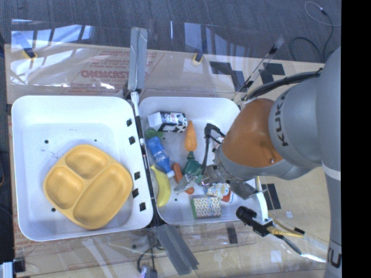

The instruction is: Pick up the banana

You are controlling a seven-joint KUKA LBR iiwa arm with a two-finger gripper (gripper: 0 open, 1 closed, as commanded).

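The divided plate (87, 185) lies in the left bin (26, 114), toward its front edge. In the right bin (223, 104), the banana (162, 185) lies along the left wall, the bottle (159, 153) just behind it, the carrot (191, 136) further right.

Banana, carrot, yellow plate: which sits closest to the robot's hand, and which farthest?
From the hand:
1. Banana, just left of it, along the right bin's left wall.
2. Carrot, above it, toward the bin's back.
3. Yellow plate, far left in the other bin.

Dark grey carpet floor (116, 2) lies behind the wooden bench (87, 68).
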